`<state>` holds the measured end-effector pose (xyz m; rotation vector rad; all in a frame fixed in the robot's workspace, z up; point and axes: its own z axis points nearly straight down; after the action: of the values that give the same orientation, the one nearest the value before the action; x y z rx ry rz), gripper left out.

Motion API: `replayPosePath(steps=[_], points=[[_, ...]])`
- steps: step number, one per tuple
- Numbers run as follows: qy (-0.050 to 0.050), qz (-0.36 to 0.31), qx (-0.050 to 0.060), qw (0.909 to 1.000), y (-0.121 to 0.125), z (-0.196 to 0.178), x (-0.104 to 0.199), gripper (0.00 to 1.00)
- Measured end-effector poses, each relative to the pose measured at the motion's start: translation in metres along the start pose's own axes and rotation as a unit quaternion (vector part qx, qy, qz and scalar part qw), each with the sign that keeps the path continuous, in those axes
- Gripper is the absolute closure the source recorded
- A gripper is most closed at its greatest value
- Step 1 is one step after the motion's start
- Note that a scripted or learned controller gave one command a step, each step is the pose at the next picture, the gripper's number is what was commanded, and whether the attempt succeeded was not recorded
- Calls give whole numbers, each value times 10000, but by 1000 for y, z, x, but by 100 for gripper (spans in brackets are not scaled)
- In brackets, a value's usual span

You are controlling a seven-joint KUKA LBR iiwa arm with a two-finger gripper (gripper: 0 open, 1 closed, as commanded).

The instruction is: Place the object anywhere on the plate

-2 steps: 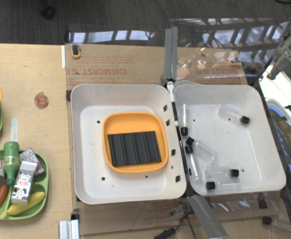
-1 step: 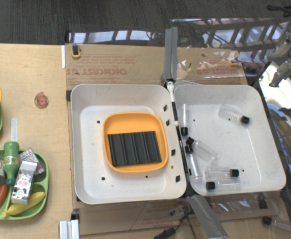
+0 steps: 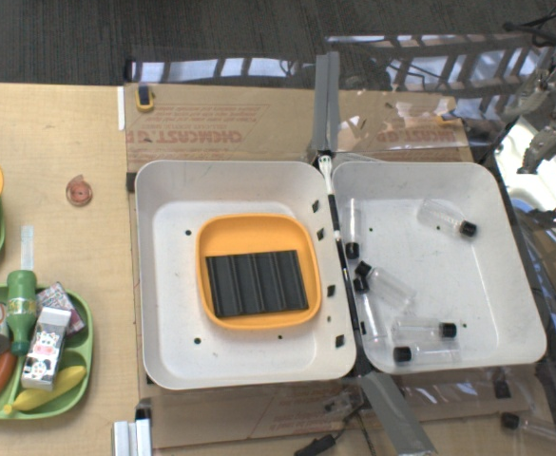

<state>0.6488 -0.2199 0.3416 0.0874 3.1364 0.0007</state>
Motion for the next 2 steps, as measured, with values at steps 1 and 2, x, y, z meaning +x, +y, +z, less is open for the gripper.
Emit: replayPosePath(steps=[1, 2], points=[[3, -1791, -9, 9838, -2, 33, -3, 0], [-4, -3502, -11, 9367, -1, 55, -11, 0]])
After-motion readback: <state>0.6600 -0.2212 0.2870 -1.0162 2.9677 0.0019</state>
